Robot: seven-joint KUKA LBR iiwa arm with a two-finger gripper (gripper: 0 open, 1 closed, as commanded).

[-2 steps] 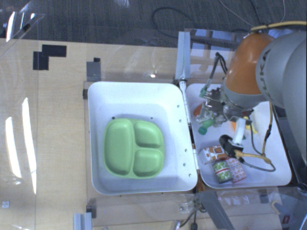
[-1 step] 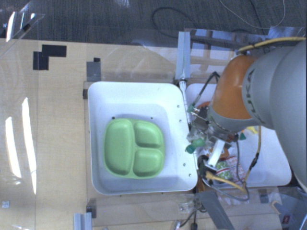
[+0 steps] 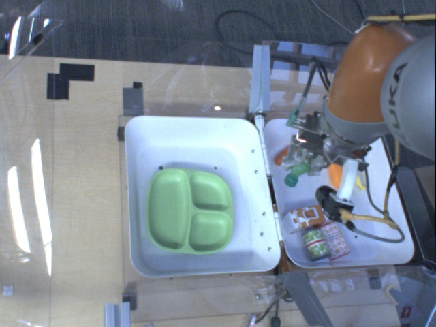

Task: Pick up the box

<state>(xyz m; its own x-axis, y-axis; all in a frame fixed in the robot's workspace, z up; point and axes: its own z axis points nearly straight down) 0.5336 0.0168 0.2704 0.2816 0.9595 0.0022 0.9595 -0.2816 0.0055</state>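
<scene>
The box (image 3: 306,217) is a small brown and white carton lying flat in the right bin (image 3: 381,251), near that bin's front left. My gripper (image 3: 300,159) hangs over the middle left of the same bin, under the orange band of the arm (image 3: 371,73). It sits above and behind the box, clearly apart from it, close to a green object (image 3: 293,178). Cables and the wrist body hide much of the gripper.
The left bin (image 3: 177,138) holds a green divided plate (image 3: 191,210). In the right bin, a small can (image 3: 314,243) and a pink packet (image 3: 336,241) lie just in front of the box, an orange item (image 3: 334,174) lies mid-bin, and a small orange piece (image 3: 279,157) lies by the left wall.
</scene>
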